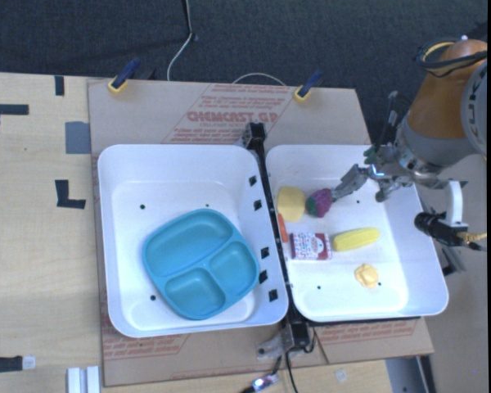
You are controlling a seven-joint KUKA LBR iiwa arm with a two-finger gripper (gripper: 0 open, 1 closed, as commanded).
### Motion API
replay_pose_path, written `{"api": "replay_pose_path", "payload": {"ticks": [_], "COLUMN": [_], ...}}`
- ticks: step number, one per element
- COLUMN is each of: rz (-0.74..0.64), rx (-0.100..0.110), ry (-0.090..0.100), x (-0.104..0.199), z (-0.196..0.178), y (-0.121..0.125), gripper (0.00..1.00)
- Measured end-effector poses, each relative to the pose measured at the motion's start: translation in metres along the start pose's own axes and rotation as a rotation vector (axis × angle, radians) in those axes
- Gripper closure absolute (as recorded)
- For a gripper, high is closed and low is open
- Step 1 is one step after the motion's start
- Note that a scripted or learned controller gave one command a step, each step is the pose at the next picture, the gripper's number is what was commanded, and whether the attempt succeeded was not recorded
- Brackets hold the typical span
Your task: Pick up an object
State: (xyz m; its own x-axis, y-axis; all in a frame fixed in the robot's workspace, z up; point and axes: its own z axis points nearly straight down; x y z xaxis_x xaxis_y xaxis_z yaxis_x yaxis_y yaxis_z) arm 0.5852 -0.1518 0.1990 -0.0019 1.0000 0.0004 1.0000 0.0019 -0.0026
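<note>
The right bin holds several small objects. A yellow rounded piece lies near its left wall, and a purple and green toy touches it on the right. Below them lie a red and white carton and a yellow corn cob. A small yellow lump sits further toward the front. My gripper hangs over the bin's upper right part, open, with nothing between its fingers. Its left fingertip is just to the right of the purple toy.
The left bin holds a blue divided plate. A black divider with clips runs between the bins. Both bins rest on cardboard held by blue and yellow clamps. The arm's grey and orange body stands at the right.
</note>
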Motion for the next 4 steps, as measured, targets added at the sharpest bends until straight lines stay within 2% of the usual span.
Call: {"api": "replay_pose_path", "payload": {"ticks": [2,3,4], "rz": [0.0,0.0,0.0], "rx": [0.005,0.0,-0.002], "ry": [0.0,-0.002,-0.003], "x": [0.002,0.002,0.002], "z": [0.091,0.116,0.104], "y": [0.004,0.004,0.005], "gripper": [0.0,0.0,1.0]}}
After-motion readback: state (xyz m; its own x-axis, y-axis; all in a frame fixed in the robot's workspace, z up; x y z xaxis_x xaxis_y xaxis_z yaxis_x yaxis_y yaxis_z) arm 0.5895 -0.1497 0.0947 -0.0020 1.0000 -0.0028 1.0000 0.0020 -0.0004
